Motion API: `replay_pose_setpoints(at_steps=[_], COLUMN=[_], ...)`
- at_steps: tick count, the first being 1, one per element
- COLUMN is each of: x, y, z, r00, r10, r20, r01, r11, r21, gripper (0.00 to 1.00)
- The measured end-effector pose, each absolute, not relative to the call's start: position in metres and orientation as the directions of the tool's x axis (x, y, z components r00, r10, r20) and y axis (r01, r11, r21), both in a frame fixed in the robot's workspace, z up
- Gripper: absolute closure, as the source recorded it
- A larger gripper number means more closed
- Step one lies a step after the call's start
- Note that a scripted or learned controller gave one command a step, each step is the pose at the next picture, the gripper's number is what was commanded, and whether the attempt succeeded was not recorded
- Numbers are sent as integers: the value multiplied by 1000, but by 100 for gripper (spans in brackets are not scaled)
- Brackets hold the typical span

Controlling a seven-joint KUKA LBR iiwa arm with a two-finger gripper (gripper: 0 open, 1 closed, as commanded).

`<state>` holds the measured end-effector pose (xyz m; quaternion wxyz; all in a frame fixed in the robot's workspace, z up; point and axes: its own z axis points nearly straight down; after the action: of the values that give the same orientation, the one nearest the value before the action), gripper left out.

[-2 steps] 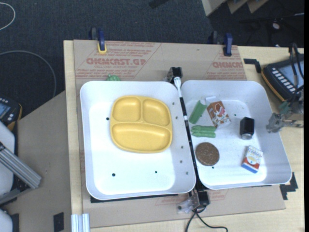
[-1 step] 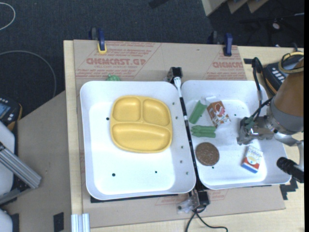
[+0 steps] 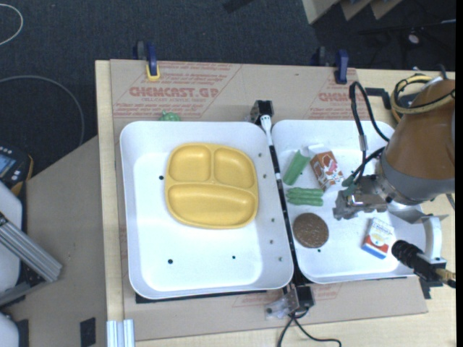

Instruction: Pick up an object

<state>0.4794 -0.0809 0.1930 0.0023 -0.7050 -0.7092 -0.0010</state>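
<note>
Nearest to me, along the front edge of the tabletop [image 3: 195, 320], I see cable ends below the seam where the two white bins meet. In the right bin [image 3: 340, 270], a small red, white and blue carton [image 3: 377, 238] lies near the front right, and a brown disc [image 3: 311, 230] rests flat near the front left, close to the divider. Just above them hangs my pincer [image 3: 350, 205], low over the bin floor between the disc and the carton (nothing is visibly between its fingers, and I cannot tell how far apart they are). Past it lie a green strip [image 3: 304, 195], a second green piece [image 3: 295, 168] tilted upright, and a red-and-white packet [image 3: 326, 170] beside that. The left bin [image 3: 145, 215] holds a yellow divided plate [image 3: 212, 185] toward its far half. Furthest off, two blue clamps [image 3: 150, 58] grip the tabletop's back edge.
</note>
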Motion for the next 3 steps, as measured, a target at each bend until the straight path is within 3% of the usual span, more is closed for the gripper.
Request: replay_pose_setpoints(at_steps=[1,2,3], x=[481,478,481], y=[10,74,151], z=[265,216,381], r00=[-12,-7,-9], r10=[1000,1000,1000], r20=[4,3,9], r01=[1000,1000,1000], r11=[12,7,9], r21=[8,-8,16], gripper=[100,100,100])
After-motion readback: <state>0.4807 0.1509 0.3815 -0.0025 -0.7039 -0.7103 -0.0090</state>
